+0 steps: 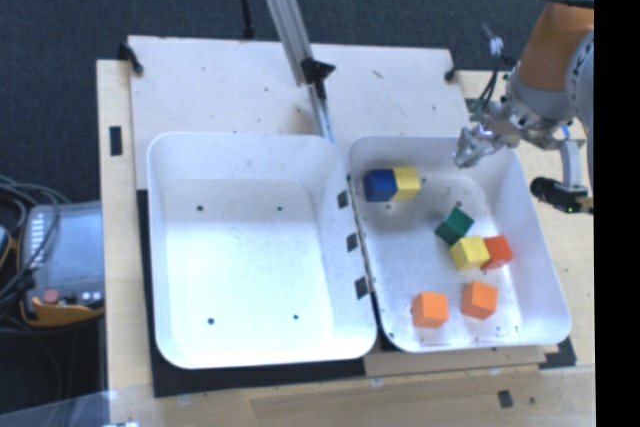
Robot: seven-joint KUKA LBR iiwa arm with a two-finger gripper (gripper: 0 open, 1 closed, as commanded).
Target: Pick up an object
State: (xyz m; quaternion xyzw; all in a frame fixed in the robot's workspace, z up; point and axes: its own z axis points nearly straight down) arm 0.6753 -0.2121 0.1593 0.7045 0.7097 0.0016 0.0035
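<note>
The right bin (520, 190) holds several blocks. A blue block (379, 185) touches a yellow block (406, 181) near the bin's far left. A green block (455, 224) lies mid-bin, with a second yellow block (469, 253) and a red-orange block (497, 250) just below it. Two orange blocks (430, 309) (479, 299) sit near the front wall. My gripper (468, 153) hangs over the bin's far right corner, up and right of the green block, and nothing shows in it.
The left bin (165, 215) adjoins the right one along a shared middle rim. A slanted metal pole (285, 10) rises from behind the bins. A grey box with cables (60, 260) stands off the bench to the left.
</note>
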